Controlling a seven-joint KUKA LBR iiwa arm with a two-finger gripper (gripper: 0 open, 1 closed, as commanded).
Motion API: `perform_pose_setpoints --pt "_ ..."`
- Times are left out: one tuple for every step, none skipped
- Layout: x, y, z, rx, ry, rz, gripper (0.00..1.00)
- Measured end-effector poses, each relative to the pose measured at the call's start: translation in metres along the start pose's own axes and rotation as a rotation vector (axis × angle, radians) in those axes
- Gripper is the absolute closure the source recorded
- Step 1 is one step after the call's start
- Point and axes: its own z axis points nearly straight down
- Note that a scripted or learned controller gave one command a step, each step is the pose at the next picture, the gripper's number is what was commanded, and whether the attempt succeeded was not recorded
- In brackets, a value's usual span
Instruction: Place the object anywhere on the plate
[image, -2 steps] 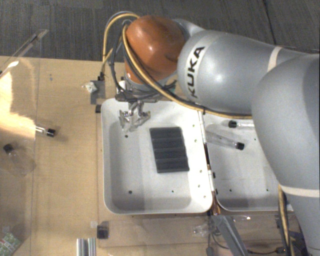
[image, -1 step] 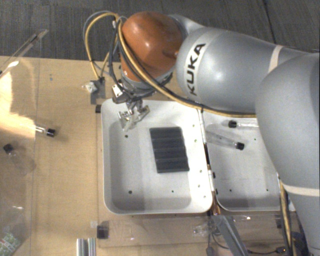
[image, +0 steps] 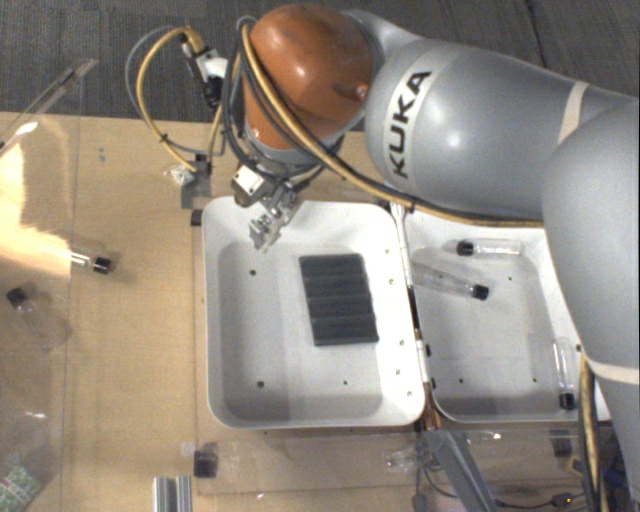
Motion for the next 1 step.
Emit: perform_pose_setpoints --pt "0.0005 0.0008 0.0321 -0.001 -0.001 -0.035 1.0"
